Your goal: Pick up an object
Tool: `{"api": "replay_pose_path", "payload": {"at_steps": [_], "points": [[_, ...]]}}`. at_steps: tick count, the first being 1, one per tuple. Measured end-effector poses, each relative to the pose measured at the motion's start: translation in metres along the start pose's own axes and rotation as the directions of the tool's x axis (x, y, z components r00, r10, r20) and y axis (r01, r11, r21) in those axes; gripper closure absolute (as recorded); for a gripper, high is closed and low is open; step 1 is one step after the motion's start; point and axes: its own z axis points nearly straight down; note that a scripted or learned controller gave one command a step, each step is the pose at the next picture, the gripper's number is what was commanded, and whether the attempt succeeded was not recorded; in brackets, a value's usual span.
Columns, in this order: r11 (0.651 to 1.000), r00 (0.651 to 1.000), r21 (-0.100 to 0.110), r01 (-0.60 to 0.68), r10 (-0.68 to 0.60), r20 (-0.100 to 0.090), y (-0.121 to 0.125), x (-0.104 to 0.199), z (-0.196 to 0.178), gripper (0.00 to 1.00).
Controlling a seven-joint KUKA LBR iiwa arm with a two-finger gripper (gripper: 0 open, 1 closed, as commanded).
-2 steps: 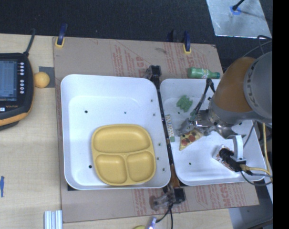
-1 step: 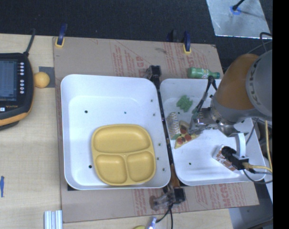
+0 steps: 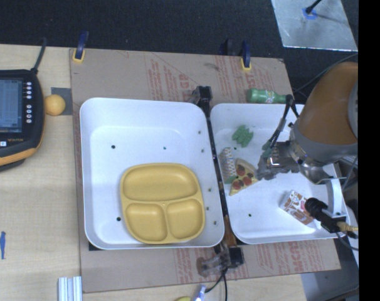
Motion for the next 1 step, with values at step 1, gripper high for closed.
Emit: {"api": "replay_pose_path", "payload": {"at_steps": [1], "points": [[1.0, 1.0, 0.001, 0.0, 0.0, 0.0, -0.0002, -0.0001, 0.0003, 0.0]]}}
